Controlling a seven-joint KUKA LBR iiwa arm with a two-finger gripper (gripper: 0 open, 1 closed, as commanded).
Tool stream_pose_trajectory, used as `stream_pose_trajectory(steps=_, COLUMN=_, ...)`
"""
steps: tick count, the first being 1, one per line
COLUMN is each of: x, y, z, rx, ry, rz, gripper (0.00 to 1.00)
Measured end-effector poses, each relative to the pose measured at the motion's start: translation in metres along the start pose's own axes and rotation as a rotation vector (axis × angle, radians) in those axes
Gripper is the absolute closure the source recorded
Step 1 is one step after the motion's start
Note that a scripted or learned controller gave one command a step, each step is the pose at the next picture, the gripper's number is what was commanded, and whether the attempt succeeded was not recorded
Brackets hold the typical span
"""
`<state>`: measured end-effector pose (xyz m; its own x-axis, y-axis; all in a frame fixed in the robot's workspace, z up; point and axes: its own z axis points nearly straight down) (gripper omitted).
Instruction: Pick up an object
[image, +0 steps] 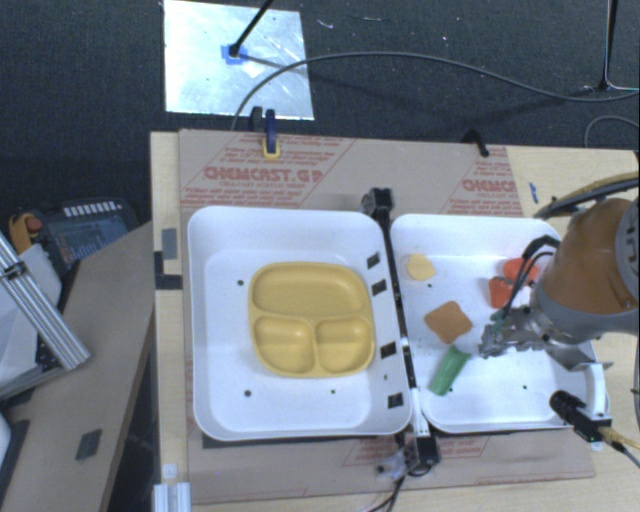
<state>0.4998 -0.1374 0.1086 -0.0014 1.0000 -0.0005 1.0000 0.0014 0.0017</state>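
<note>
1. Arm (590, 270) is reaching in from the right, over the right bin (470, 415). The orange band and grey wrist are covering the bin's right half.
2. Wrist is pointing down and left; the gripper (497, 338) is sitting low over the bin floor, right of centre.
3. Jaw state: can't tell. The tool end is reading as a dark, blurred cluster and the wrist is hiding most of it.
4. Nothing is showing between the fingers, so I'm not calling a grasp.
5. Green cylindrical object (449, 370) is lying tilted on the right bin floor, just below and left of the gripper, near but apparently apart from it.
6. Brown flat piece (448, 320) is lying left of the gripper, just above the green one's upper end.
7. Pale yellow piece (420, 267) is sitting near the bin's upper left corner, well apart from the gripper.
8. Orange-red object (506, 282) is sitting at the upper middle of the bin, partly hidden behind the arm and a black cable (520, 275) running along the wrist.
9. Left bin (215, 330) is holding a yellow divided tray (305, 318), lying flat near its centre.
10. Both bins are resting side by side on a brown board (330, 170) on the bench.
</note>
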Motion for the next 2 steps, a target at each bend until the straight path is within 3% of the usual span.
stream_pose_trajectory(steps=2, x=-0.004, y=-0.002, z=-0.091, rx=-0.004, ry=-0.001, rz=-0.002, gripper=1.0)
